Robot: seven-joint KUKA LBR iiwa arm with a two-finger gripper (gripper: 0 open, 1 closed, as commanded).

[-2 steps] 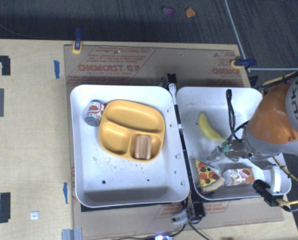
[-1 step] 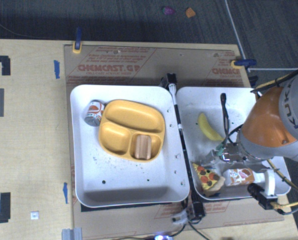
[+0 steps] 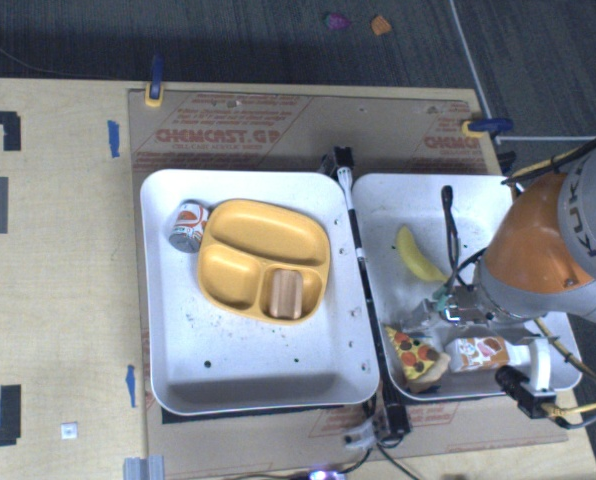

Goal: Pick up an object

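- Nearest the camera, at the front of the right bin, we see a toy pizza slice and, just beside it, a small labelled bottle with a white cap.
- We see the arm leaning in from the right, its orange band over the right bin, and the gripper low among these objects, just above the bottle and the pizza slice.
- We cannot tell whether the jaws are open or closed; nothing visibly sits between them.
- We judge the step in hand to be the descent onto a target, with the grasp not yet made.
- A banana lies further back in the same bin, apart from the gripper, next to a dark stick-like tool.
- In the left bin we see a yellow divided tray holding a tan block, with a small can touching the tray's left edge.
- Next, we think, the move calls for closing on one piece, probably the bottle or the pizza slice, then lifting straight up without dragging its neighbour.
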